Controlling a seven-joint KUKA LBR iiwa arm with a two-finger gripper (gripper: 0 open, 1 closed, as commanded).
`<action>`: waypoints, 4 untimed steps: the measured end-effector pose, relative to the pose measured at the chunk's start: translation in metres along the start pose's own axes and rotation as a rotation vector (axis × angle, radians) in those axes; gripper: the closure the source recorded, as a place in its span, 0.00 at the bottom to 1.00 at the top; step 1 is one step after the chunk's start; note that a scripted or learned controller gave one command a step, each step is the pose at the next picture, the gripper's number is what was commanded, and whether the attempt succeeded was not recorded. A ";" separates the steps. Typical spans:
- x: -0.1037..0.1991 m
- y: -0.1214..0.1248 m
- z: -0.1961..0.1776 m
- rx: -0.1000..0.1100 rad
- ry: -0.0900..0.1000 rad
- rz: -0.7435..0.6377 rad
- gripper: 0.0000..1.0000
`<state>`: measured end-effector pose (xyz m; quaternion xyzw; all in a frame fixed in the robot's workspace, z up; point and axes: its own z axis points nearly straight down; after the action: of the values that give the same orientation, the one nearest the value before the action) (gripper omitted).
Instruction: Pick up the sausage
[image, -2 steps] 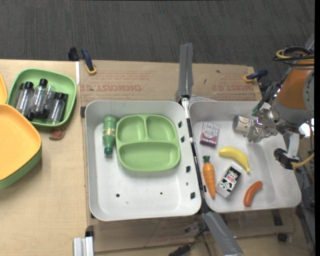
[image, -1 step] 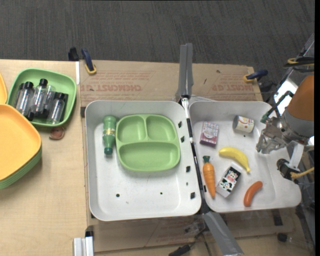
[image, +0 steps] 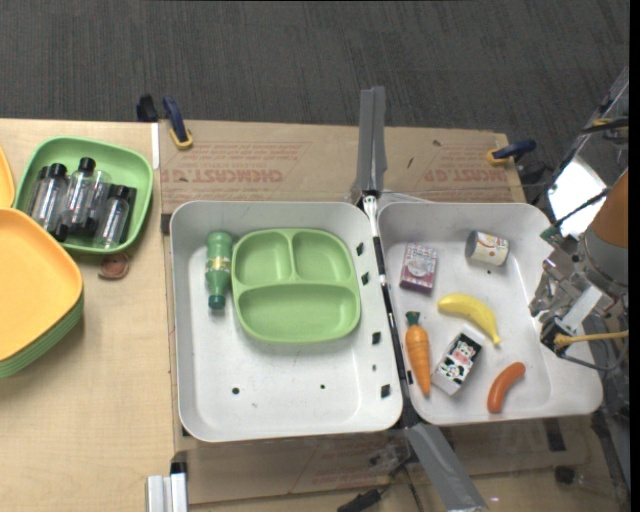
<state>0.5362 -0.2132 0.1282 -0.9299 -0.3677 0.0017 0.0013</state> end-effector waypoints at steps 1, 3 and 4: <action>-0.018 -0.011 -0.008 0.001 -0.001 0.246 1.00; 0.051 0.007 -0.004 -0.001 -0.001 0.549 1.00; -0.040 -0.028 0.038 0.005 0.000 0.554 1.00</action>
<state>0.4876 -0.2196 0.0900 -0.9950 -0.0996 0.0031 0.0030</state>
